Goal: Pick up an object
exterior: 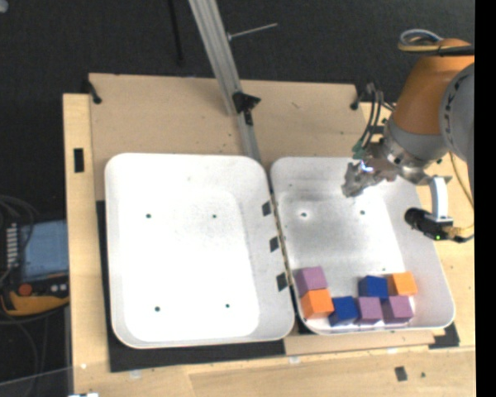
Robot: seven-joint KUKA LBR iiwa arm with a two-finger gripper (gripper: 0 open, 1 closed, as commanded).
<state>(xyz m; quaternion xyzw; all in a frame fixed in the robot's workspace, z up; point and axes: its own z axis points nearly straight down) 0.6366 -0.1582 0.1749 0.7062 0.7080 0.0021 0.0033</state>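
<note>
1. The cubes are found in the right bin, gathered along its near edge: a purple cube and an orange cube toward the near left corner, then a blue cube and a second purple cube against the near wall.
2. A third purple cube sits next along that wall, with a second blue cube and a second orange cube just behind it, toward the near right corner.
3. The cubes are seen touching or nearly touching one another in this cluster; none is lifted.
4. The pincer is seen over the far part of the right bin, well apart from the cubes, and nothing is seen between its fingers. Whether it is spread or pressed together cannot be told.
5. The arm, grey with an orange band, is seen entering from the right above the bin's far right corner.
6. The left bin lies beside the right bin, their inner edges almost touching.
7. Both bins are carried on the counter, a pale board.
8. A grey metal rail is seen slanting over the far edge of the counter toward the gap between the bins.
</note>
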